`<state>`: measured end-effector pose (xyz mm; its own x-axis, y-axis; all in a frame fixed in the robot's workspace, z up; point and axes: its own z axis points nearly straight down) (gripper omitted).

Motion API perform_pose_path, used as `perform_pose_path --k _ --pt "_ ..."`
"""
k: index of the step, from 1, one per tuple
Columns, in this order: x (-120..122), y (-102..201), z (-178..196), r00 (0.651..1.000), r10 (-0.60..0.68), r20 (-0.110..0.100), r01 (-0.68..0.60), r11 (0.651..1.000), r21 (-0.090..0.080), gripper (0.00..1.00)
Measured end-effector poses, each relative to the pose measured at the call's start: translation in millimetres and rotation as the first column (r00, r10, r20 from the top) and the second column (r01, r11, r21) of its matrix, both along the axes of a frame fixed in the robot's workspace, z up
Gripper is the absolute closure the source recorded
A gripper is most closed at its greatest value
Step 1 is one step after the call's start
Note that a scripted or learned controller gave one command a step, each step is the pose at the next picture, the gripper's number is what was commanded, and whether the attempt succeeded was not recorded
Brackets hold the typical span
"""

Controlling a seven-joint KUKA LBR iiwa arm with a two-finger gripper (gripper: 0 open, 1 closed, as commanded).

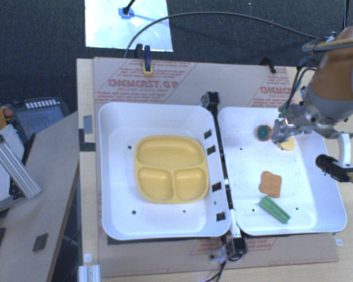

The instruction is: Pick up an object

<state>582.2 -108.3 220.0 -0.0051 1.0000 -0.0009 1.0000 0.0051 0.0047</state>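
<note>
Nearest the camera in the right shallow white bin [335, 216] lie a green plastic stick [275, 210] and an orange waffle-like block [270, 184]; beyond, a teal ball [263, 132] and pale yellow piece [287, 145] sit beside the tool [280, 134], grip unclear, likely lowering to pick. A yellow compartment tray [170, 168], compartments bare, fills the left bin [117, 216].
</note>
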Motion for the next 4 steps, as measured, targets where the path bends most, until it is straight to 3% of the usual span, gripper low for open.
perform_pose_path --k 2,4 --pt "4 109 20 1.000 0.004 -0.002 -0.004 1.000 0.002 1.00" --pt "-10 213 18 1.000 0.003 -0.004 -0.003 1.000 0.002 1.00"
